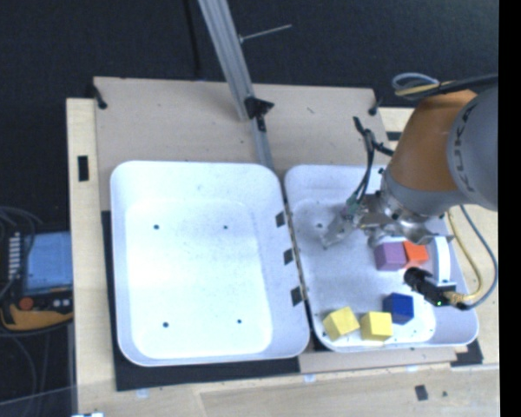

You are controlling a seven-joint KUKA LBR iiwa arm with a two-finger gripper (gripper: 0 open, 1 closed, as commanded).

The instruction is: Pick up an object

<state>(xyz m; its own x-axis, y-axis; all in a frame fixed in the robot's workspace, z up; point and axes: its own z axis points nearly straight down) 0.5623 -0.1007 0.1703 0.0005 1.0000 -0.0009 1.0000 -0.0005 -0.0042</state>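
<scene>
In the right bin (317, 189) lie several small blocks: a purple one (389, 255), an orange one (416, 253), a blue one (400, 307) and two yellow ones (340, 323) (377, 325) near the front wall. My gripper (337, 231) hangs over the middle of this bin, its fingers pointing down and left, to the left of the purple block. Nothing shows between the fingers. The arm's orange band and grey wrist cover the bin's back right part.
The left bin (130, 189) stands beside the right one, sharing a dividing edge with small black clips. A grey metal post (230, 50) slants up from behind the bins. A blue box with cables (48, 261) sits off the bench at the left.
</scene>
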